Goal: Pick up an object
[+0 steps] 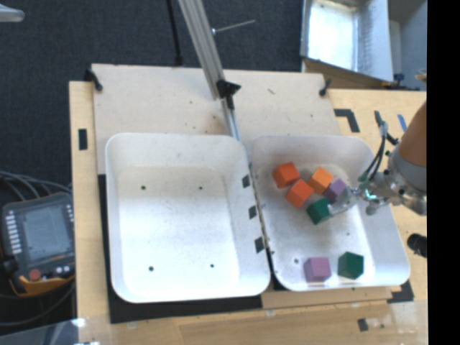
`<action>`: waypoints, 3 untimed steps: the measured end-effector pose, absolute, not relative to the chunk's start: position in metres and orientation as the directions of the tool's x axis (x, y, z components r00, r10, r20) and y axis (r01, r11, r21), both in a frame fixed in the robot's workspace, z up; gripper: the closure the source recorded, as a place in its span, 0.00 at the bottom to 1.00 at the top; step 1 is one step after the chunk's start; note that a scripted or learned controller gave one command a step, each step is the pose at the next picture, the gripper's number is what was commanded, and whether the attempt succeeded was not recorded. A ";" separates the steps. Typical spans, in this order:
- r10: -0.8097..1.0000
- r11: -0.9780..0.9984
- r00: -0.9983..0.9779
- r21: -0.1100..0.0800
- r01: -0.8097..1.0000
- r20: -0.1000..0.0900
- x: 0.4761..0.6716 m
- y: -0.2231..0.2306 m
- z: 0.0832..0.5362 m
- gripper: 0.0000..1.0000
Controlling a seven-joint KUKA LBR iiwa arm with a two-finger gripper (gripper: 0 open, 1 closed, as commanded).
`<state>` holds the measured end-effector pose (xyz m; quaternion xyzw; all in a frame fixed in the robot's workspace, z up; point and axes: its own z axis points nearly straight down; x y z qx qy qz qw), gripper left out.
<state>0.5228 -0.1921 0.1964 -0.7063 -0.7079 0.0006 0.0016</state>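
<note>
Two bins side by side: left bin (180, 214), right bin (381, 257). In right bin, five blocks (309, 191) clustered behind, two blocks (332, 267) in front.

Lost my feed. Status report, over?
Claw low in right bin, at block cluster. Green block and purple block right at its tip. Orange blocks crowd alongside.

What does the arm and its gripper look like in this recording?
The arm enters at the right: an orange band above a grey wrist. A green cable runs down to the metallic grey gripper, which carries a small bright light.
</note>
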 end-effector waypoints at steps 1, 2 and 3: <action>1.000 0.001 -0.001 0.002 1.000 0.000 0.524 -0.192 0.199 0.00; 1.000 -0.001 0.001 -0.004 1.000 -0.001 0.523 -0.197 0.136 0.00; 1.000 -0.001 0.001 0.003 1.000 -0.003 0.524 -0.199 0.097 0.00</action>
